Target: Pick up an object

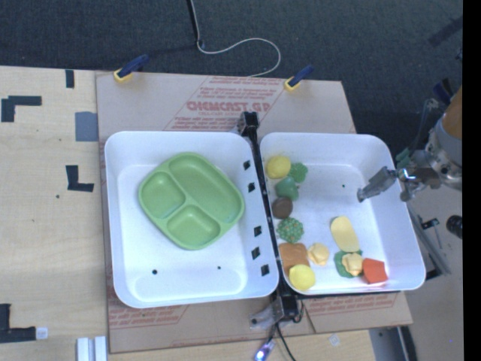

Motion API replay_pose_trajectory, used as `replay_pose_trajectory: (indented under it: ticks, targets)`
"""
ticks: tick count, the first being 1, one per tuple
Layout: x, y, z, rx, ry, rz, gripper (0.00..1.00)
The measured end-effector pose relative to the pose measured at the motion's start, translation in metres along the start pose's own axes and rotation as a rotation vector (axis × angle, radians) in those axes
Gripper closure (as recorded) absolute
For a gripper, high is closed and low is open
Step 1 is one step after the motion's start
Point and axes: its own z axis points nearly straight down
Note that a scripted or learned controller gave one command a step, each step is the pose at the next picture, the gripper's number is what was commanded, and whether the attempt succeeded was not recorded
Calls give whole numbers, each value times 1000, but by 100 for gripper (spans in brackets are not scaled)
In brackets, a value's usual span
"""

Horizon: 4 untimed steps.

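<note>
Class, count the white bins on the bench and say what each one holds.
2. The left bin holds a green divided plate. The right bin holds a cluster of small toy foods along its left and near sides; some may hide others.

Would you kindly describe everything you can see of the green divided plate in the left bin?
The green divided plate is pale green with a matte, plastic look, a rounded-rectangle shape and a raised rim. Ridges split it into three compartments: one large one along the upper side and two smaller ones below. It lies flat and right side up, turned at an angle to the walls of the left bin, slightly above that bin's centre. It rests on the bin's white floor, and nothing else touches it.
</note>
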Motion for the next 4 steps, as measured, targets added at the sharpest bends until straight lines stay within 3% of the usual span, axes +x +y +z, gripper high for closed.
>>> replay_pose_trajectory:
  ticks: [1, 2, 3, 4]
  targets:
    - [132, -26, 13, 3, 5, -13, 0]
    - [232, -40, 74, 8, 4, -11, 0]
    - [291, 11, 71, -3, 2, -7, 0]
    - [337, -40, 43, 3, 1, -6, 0]
